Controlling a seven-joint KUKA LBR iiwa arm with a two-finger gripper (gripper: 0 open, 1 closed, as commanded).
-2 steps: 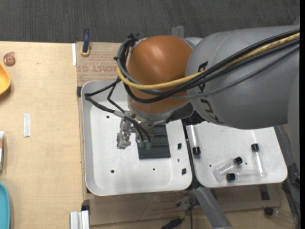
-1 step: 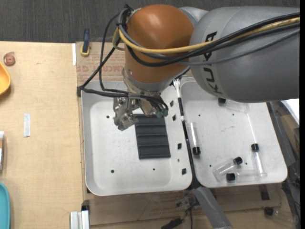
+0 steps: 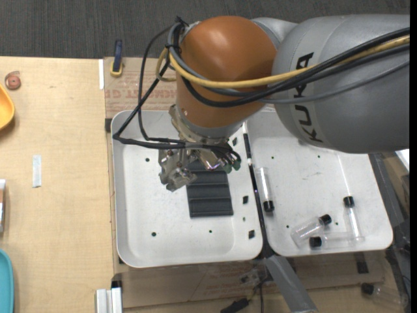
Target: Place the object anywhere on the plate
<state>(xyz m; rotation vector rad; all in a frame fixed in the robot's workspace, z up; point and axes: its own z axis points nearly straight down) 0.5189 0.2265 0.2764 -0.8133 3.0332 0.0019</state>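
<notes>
A black ridged rectangular plate (image 3: 210,197) lies flat in the left bin (image 3: 140,240), right of its middle. My gripper (image 3: 173,175) hangs low over the bin floor just left of the plate's upper left corner, under the orange band of the arm (image 3: 225,64). The wrist and its cables hide most of the gripper. No object can be made out in it. Several clear tubes with black caps lie in the right bin (image 3: 306,168): one (image 3: 264,188) along its left wall, one (image 3: 350,217) at the right and two (image 3: 311,230) near the front.
The arm's bulk covers the back of both bins. On the wooden bench to the left are an orange dish (image 3: 4,109), a small red disc (image 3: 12,80), a white strip (image 3: 36,171) and a teal edge (image 3: 4,282). A blue clamp (image 3: 118,54) sits behind the left bin.
</notes>
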